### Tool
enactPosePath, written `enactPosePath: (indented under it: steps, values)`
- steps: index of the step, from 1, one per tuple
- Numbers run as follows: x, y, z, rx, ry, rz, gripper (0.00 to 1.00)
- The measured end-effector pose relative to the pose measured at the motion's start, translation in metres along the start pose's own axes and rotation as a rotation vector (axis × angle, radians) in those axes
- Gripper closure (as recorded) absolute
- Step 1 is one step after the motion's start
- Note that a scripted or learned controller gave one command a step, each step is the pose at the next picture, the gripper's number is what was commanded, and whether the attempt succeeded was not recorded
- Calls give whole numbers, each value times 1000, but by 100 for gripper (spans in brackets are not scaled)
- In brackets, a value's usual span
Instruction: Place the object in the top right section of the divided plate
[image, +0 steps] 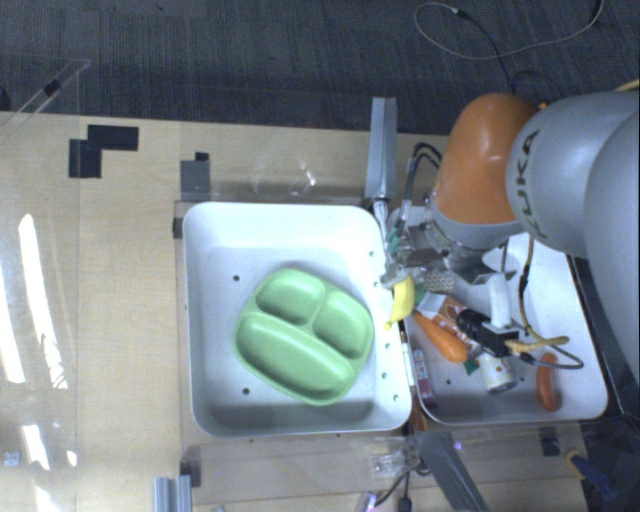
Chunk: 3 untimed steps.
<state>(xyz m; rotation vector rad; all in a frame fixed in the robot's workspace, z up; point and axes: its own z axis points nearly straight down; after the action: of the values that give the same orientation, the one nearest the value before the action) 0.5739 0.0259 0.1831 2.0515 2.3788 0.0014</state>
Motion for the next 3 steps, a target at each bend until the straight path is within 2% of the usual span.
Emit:
enactPosePath:
  steps: [1, 2, 3]
  values:
    - [-29, 53, 0, 0, 0, -12, 100]
    - [60, -2, 0, 0, 0, 1, 100]
    - [59, -2, 0, 0, 0, 2, 0]
